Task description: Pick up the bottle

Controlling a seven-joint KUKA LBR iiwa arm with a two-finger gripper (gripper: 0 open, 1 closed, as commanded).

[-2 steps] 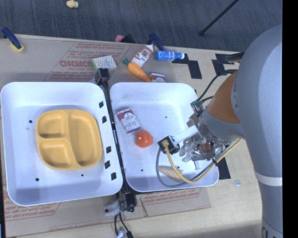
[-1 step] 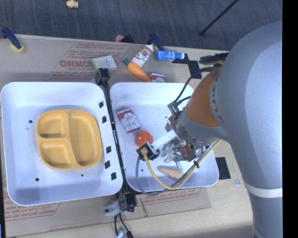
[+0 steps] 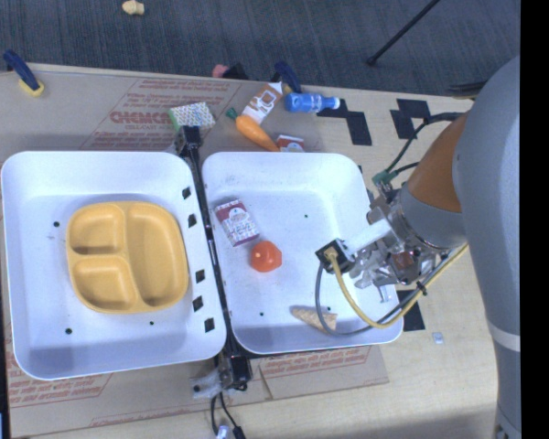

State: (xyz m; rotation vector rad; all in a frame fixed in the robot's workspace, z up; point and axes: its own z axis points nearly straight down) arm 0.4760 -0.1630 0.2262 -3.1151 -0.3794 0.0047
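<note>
Hanging over the right edge of the right bin (image 3: 361, 176), the gripper (image 3: 384, 273) is seen with yellow and black cables looping below it; whether the jaws are wide or narrow cannot be told, and nothing is seen between them. The grey arm (image 3: 494, 208), with its orange band, reaches in from the right.

Within the right bin, a tan scrap (image 3: 309, 315) is found near the front edge, just left of the cable loop. An orange-red piece (image 3: 266, 256) lies near the middle, and a red and white packet (image 3: 236, 222) is set just beyond it, toward the left wall.

In the left bin (image 3: 27, 337), a yellow tray (image 3: 128, 254) with three compartments is held.

On the tabletop (image 3: 439, 391) behind the right bin, well apart from the gripper, the bottle (image 3: 308, 103), blue, is seen lying on its side. Beside it are a white and orange carton (image 3: 262, 104), a carrot (image 3: 255, 133) and a patterned cloth (image 3: 191, 115).
</note>
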